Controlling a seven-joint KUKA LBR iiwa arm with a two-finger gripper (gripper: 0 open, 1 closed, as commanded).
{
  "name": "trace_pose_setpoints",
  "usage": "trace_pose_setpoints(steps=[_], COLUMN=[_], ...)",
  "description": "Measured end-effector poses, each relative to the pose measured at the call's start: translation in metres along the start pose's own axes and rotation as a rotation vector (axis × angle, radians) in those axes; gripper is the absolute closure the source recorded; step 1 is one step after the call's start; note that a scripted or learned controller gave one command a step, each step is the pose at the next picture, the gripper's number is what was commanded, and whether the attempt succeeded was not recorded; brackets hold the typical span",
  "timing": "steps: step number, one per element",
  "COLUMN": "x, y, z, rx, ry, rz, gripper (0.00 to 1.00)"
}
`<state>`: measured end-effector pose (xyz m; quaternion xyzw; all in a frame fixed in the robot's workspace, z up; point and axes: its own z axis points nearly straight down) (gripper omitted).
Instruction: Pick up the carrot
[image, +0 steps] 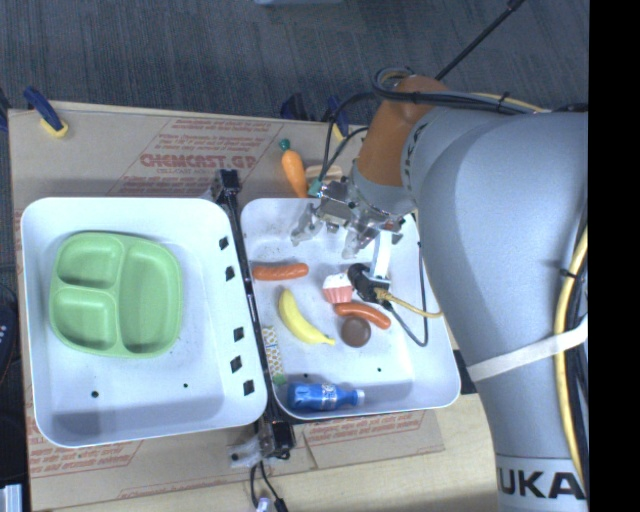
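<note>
From above, the carrot (292, 170) lies outside the right bin (435, 375), just beyond its far rim. The gripper (333, 231), fingers spread and empty, hovers inside that bin's far end; descending here would likely miss the carrot, striking the bin floor

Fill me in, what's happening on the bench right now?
The grey arm's claw hangs with its fingers spread over the back of the right bin, holding nothing. The carrot lies outside that bin, on the cardboard just behind its back rim, not picked up yet. In the right bin lie two sausages, a banana, a cupcake, a brown round piece and a blue bottle. The left bin holds a green divided plate.
</note>
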<state>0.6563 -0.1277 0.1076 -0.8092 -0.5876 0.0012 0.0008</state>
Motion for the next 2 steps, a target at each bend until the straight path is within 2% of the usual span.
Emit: trace_pose_setpoints(steps=[1, 2], x=[0.001, 0.062], y=[0.000, -0.031], z=[-0.010, -0.160], rx=[0.003, 0.000], ry=[0.000, 0.001], rz=[-0.005, 0.159], gripper=[1.00, 1.00])
